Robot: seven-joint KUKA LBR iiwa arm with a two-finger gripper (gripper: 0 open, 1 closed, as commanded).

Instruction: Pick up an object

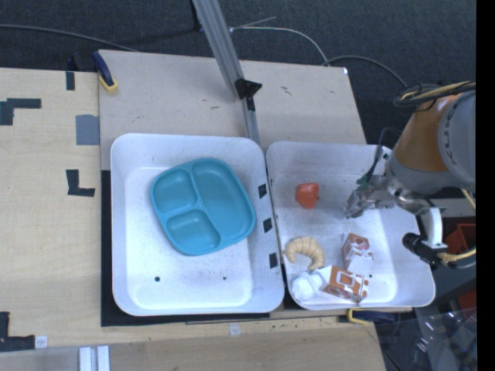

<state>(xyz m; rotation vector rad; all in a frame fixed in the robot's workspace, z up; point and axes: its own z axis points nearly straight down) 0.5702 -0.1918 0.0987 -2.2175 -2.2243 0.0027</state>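
Small red tomato (307,195) — round, glossy

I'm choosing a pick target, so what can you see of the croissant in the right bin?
The croissant is a small tan, curved piece, glossy like plastic toy food, with ridged segments along its back. It lies flat on the floor of the right bin, near the bin's left wall, its arc bowed upward in the view and its ends pointing down. A white lump lies just below it, close to or touching one end. The gripper is apart from it, up and to the right.
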